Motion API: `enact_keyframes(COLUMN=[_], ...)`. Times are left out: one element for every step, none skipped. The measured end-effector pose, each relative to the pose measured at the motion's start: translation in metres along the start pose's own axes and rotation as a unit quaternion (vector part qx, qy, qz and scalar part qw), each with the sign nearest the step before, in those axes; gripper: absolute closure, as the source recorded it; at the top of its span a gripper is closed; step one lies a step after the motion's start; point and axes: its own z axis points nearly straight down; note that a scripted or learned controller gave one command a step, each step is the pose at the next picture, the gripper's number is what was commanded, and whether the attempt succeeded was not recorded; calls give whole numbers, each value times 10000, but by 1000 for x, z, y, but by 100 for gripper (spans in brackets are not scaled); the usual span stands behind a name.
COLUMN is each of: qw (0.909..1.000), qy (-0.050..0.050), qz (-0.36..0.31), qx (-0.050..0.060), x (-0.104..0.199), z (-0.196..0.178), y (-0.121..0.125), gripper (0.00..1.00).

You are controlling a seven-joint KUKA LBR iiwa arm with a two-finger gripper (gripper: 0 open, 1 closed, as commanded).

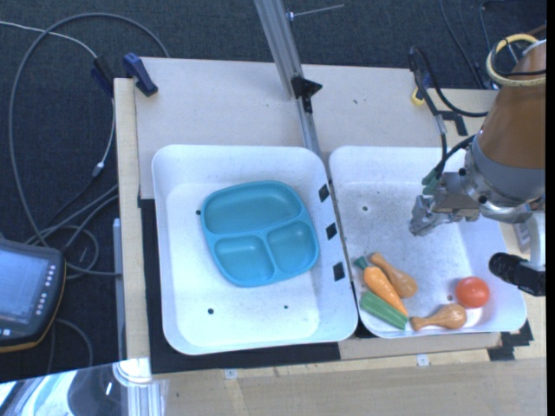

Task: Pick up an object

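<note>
A grey arm with an orange band reaches in from the right edge of the surface (225, 94), its end effector (425, 219) poised over the bare middle of the right-hand white bin (381, 176); from this slanted overhead angle it cannot be told whether the fingers are spread or pressed together, and nothing is seen between them. The candidates for picking lie clustered along the near edge of that right bin, apart from the end effector: an orange carrot (384, 288) lying at a slant, a tan piece (395, 273) just beside it on the far side, a green vegetable (383, 310) touching the carrot's near end, a tan squash-shaped piece (440, 318) toward the near right corner, and a red tomato (473, 292) just beside that piece, near the bin's right edge. In the left-hand white bin (173, 232) sits a blue divided plate (258, 232) with three compartments, turned at an angle and resting roughly in the bin's middle. A metal pole (279, 37) runs down from the far edge of the surface to the seam between the two bins, and a blue clamp (139, 74) grips the surface's far left corner. Black cables (52, 76) loop across the dark floor off the left edge
</note>
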Motion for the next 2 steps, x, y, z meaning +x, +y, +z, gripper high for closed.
enact_keyframes(qw=[10000,10000], qy=[-1,-4], qz=[-1,-5], qx=[0,-6], x=[48,102], z=[-2,-4], y=[-4,-7], gripper=[100,100])
